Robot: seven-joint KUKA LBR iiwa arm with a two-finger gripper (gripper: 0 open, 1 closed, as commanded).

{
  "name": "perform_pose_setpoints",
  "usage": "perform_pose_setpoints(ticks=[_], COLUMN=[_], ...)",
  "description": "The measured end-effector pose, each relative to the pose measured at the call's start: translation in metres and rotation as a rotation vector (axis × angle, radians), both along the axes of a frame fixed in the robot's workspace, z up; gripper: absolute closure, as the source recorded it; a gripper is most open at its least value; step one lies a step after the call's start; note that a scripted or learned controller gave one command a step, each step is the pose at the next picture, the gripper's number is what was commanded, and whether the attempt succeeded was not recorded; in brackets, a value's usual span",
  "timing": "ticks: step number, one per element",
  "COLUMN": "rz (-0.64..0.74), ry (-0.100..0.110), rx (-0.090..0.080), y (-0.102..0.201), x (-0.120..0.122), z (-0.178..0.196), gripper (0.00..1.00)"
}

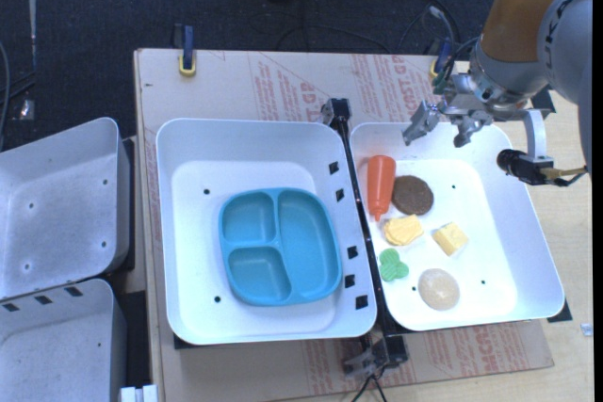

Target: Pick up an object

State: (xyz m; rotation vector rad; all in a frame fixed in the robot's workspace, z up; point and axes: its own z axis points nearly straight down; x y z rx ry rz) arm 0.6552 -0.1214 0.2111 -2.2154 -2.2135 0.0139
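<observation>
White bins: two shallow bins are set side by side on a cardboard-covered bench (236,75); the left bin (179,202) sits at the frame's centre, the right bin (523,240) at centre right.
Blue tray: a three-compartment tray (280,246) is laid in the middle of the left bin, tilted slightly.
Orange carrot: a toy carrot (380,184) is placed along the left side of the right bin, its tip pointed toward the lower edge of the frame.
Brown patty: a round dark disc (413,195) is seen just right of the carrot, touching or nearly touching it.
Yellow pieces: one wedge (404,230) is found below the patty; a second block (450,238) lies to its right, apart from it.
Green piece: a small lobed item (393,265) is seen below the wedge, near the bin's left wall.
Beige disc: a pale round item (438,288) is placed at the lower middle of the right bin.
Arm: the grey arm with its orange band (528,0) is seen at the upper right of the frame.
Gripper: the gripper (439,129) is held above the upper rim of the right bin; its two fingers are spread apart, and nothing is seen between them.
Clamp: a yellow clamp (187,63) is fixed at the bench's upper left edge.
</observation>
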Motion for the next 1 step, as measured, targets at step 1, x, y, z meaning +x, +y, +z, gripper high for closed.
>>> perform_pose_setpoints(ticks=[1], rz=[0.002], ry=[-0.013], rx=[-0.002], y=[0.0002], x=[0.0029], z=[0.0084], gripper=[0.00])
